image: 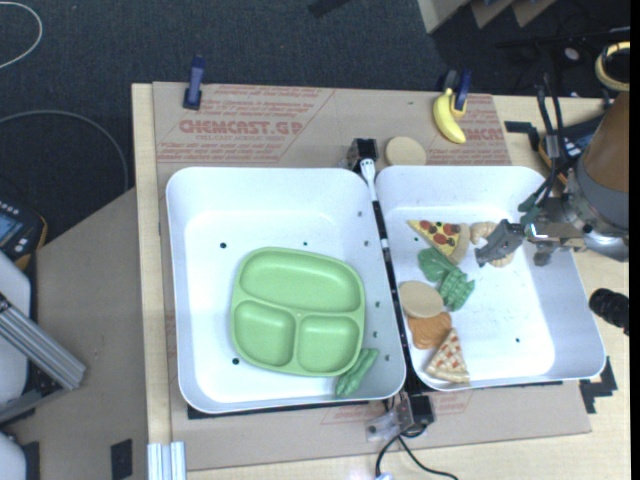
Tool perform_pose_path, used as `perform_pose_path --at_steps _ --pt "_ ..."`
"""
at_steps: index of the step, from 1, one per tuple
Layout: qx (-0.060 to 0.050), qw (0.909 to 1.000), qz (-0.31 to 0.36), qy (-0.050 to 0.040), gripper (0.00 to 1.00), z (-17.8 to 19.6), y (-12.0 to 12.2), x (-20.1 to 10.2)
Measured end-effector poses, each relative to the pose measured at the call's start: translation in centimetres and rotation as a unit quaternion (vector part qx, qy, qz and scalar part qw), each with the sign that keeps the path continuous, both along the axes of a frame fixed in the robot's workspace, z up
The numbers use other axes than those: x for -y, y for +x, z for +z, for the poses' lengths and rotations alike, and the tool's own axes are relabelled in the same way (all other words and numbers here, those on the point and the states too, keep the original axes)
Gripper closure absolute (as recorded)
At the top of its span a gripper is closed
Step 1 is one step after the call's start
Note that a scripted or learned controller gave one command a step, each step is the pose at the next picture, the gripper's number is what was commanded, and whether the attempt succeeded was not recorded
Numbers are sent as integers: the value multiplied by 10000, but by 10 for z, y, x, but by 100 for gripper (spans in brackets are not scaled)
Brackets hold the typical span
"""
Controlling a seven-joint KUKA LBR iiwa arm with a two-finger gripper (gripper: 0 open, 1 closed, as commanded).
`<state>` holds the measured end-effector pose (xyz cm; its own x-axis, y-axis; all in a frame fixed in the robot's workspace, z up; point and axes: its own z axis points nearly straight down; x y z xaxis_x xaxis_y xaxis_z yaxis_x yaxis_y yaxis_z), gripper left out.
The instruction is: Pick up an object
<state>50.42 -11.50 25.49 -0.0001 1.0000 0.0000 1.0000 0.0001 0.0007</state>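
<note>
The counter (pixel 250 118) is a tan board printed with red lettering. Two white bins sit on it side by side, the left bin (pixel 190 268) touching the right bin (pixel 560 338). A banana (pixel 449 118) and a round beige piece (pixel 405 151) lie along its far edge

Divided plate (pixel 298 310) in left bin (pixel 200 218)

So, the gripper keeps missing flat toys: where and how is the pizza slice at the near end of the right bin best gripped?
Probably across the pizza slice near its narrow tip, from straight above. It lies flat, its wide crust end almost at the right bin front wall, its tip by the orange piece, so the side edges are the freest to pinch.
</note>
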Motion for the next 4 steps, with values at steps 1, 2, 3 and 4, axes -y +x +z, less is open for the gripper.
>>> perform_pose_path --at_steps 1,2,3,4 --pt "-87 10000 0 22 0 -143 -30 -22" --pt "22 10000 7 -13 0 -172 43 -2" --pt "22 10000 -6 -10 100 -159 41 -3" --pt "37 10000 25 5 100 -65 17 -46"
